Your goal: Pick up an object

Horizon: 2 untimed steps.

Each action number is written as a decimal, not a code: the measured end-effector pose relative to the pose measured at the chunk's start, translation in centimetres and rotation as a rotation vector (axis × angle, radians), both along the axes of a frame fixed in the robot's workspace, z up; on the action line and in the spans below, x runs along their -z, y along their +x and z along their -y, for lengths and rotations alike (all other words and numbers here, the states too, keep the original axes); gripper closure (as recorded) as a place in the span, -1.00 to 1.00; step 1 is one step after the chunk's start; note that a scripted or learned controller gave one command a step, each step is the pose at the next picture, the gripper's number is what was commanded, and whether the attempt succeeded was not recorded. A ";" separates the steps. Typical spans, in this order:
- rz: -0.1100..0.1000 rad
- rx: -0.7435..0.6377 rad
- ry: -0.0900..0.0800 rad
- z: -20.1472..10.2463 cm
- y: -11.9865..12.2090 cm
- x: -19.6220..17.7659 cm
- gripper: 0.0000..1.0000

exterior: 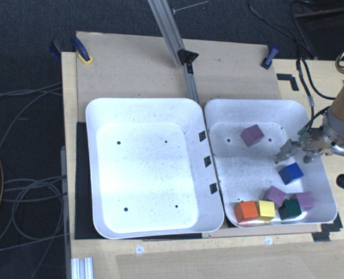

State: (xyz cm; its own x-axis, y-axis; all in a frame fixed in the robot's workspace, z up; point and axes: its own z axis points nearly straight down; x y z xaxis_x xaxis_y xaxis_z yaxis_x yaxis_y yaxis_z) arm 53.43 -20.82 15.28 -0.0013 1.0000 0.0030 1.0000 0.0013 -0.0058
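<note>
claw point(293, 154): fingers spread, nothing between them, hanging low in the right white bin point(230, 156)
blue cube point(290, 173): just below the claw, apart from it
purple cube point(252, 135): alone, upper middle of that bin
near corner: orange block point(247, 211), yellow block point(266, 209), green block point(289, 209)

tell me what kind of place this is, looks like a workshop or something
Most likely a robotics lab set up for grasping trials. A wooden bench held by clamps bears two white bins, the right one holding small colored blocks; a gripper reaches in over them, and loose cables trail across the carpet.
</note>
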 end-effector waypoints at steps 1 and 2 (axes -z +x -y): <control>0.008 0.000 -0.003 0.1 0.2 -1.4 1.00; 0.014 0.000 -0.006 0.6 1.1 -7.3 1.00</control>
